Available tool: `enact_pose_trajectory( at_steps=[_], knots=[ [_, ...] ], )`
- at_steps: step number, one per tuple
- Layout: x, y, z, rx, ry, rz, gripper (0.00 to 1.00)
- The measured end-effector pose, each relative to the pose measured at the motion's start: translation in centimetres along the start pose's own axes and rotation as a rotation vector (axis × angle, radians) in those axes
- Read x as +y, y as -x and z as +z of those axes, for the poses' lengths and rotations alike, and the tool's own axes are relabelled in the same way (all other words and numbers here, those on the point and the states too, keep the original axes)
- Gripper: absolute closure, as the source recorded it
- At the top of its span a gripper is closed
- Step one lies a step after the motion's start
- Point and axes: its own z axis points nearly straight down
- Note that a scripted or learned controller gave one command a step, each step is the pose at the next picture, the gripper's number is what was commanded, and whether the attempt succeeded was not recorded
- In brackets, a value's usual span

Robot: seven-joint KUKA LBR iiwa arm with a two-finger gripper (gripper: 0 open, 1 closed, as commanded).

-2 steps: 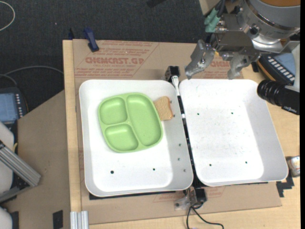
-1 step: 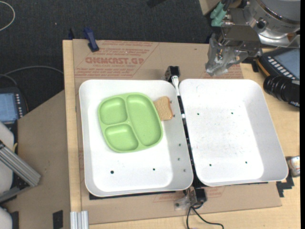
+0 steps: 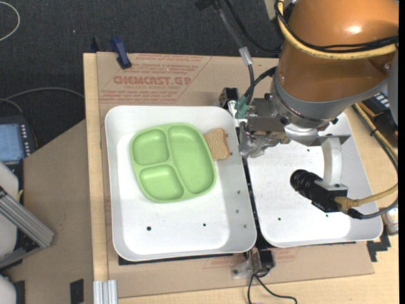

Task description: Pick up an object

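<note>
A tan, toast-like slab lies in the left bin, resting against the right rim of a green three-compartment plate. My gripper hangs low over the seam between the two bins, just right of the tan slab and apart from it. The big orange and grey wrist above it hides much of the right bin's far half. Nothing shows in the gripper's grasp.
The right bin shows bare white floor in front of the arm. Both bins rest on a cardboard sheet with red print. A blue clip sits at its far left corner, and cables run behind the bins.
</note>
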Motion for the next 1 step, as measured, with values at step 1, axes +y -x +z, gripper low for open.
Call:
enact_pose_trajectory(
  at_steps=[1],
  knots=[
    [0.12, -5.15, -2.15, 0.006, 0.022, -0.007, 1.00]
  ],
)
